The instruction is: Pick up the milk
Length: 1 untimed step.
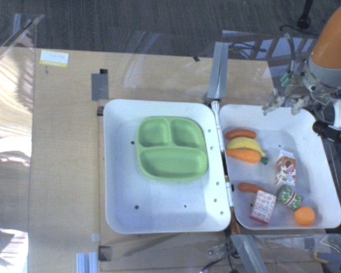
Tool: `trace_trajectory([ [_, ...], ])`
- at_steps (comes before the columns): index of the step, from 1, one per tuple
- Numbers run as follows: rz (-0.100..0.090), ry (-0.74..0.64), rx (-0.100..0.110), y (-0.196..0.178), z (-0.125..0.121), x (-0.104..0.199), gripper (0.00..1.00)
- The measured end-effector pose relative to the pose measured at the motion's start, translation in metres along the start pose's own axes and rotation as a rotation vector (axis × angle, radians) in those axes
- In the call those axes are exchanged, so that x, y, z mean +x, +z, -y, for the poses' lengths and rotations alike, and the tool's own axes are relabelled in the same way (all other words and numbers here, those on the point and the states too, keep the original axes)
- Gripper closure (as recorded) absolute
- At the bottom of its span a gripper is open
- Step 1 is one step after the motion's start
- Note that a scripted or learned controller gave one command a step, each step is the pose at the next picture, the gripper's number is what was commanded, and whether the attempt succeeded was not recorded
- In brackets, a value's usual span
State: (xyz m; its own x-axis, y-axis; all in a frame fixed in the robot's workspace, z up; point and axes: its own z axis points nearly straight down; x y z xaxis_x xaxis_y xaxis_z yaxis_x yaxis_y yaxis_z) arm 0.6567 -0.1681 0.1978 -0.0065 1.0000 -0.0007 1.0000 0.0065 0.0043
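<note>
The claw (285, 102) hangs open over the right bin's (324, 152) far rim, gripping nothing. The milk (263, 206) lies near the front, beside a sausage (250, 187).

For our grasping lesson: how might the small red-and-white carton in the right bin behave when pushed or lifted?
The small red-and-white carton looks flat-sided, so it would probably slide, not roll. Its boxy shape suggests stiff walls for a two-finger grip.
</note>
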Motion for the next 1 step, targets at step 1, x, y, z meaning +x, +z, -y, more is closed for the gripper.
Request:
trace_trajectory([
  [1,0.002,-0.129,-0.004,0.1104,0.0476,-0.0197,0.00],
])
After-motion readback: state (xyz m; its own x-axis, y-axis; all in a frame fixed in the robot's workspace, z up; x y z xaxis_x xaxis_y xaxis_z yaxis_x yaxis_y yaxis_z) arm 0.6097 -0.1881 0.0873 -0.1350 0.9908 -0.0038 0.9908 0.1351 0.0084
